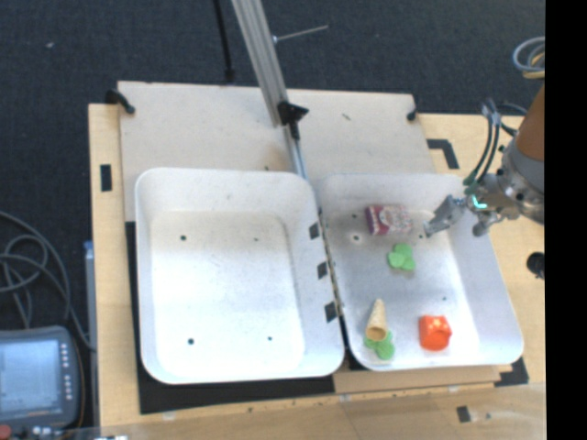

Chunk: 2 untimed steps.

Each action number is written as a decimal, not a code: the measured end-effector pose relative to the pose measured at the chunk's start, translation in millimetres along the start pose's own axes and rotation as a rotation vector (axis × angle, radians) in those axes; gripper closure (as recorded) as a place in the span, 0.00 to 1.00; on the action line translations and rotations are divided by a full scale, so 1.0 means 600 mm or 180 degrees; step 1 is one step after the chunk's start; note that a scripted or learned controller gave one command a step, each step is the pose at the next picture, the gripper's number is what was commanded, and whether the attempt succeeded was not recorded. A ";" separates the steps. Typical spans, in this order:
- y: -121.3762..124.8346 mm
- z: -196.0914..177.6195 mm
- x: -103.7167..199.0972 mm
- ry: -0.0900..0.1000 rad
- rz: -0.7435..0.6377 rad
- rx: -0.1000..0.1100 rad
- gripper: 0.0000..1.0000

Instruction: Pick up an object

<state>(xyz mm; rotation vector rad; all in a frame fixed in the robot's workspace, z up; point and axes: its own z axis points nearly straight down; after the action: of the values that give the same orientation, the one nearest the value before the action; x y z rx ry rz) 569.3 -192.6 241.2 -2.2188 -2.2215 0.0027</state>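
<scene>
So the arm comes in from 3 o'clock, just the wrist end of it in frame, grey with a bit of orange at the edge. It leans out toward the right bin, with cables looping off its top. The gripper sits over that bin's upper right area, roughly at 2 o'clock from the bin's middle, fingers pointing toward 9 o'clock. Can't honestly tell if the fingers are spread or pinched, it's too blurry and small there, and nothing visible sits between them.

Stuff to grab, all lying in the right bin: a pink and white packet lying on its side near the top, just to the 9 o'clock side of the fingertips. A green lump sits right below it, near the bin's centre. Down at 6 o'clock there's a tan cone touching a small green piece, and beside them, toward 4 o'clock, an orange-red chunk.

Left bin sits right alongside at 9 o'clock.
</scene>
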 end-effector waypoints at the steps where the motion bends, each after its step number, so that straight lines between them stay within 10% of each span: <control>1: 0.002 -0.004 0.000 -0.0003 -0.0003 -0.0014 0.00; 2: 0.012 0.070 0.001 -0.0005 0.0003 0.0000 0.00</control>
<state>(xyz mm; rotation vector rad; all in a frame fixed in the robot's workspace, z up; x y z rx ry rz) 576.3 -192.2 199.1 -2.2206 -2.2212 0.0044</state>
